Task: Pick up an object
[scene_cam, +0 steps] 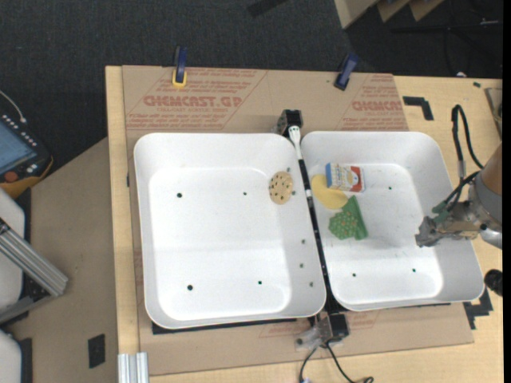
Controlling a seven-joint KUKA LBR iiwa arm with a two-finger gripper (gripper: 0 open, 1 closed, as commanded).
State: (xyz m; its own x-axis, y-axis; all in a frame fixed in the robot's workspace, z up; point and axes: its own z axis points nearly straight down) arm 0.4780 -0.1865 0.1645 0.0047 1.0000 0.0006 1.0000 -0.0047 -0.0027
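Claw point(427, 234): at the right bin's right side, low over the bin floor near the right wall, reaching in from the right; nothing shows between its tips, and whether they are apart or together cannot be told.
Arm point(489, 202): enters at the right edge, wrist above the right bin's rim.
Right bin point(399, 290): white, shallow; holds three things, all in its left half, well apart from the claw.
Carton point(345, 177): small white box with red and blue print, lying flat near the bin's upper left.
Yellow piece point(327, 193): rounded, just below and left of the carton, touching it.
Green piece point(348, 223): bumpy, dark green, just below the yellow piece, touching its lower edge; the nearest of the three to the claw.
Left bin point(215, 302): white, side by side with the right bin.
Cookie point(280, 187): round, tan with dark specks, at the left bin's upper right, near the shared wall.
Table point(128, 214): brown board under both bins, with red print along its far edge and two blue clamps point(180, 59) there.
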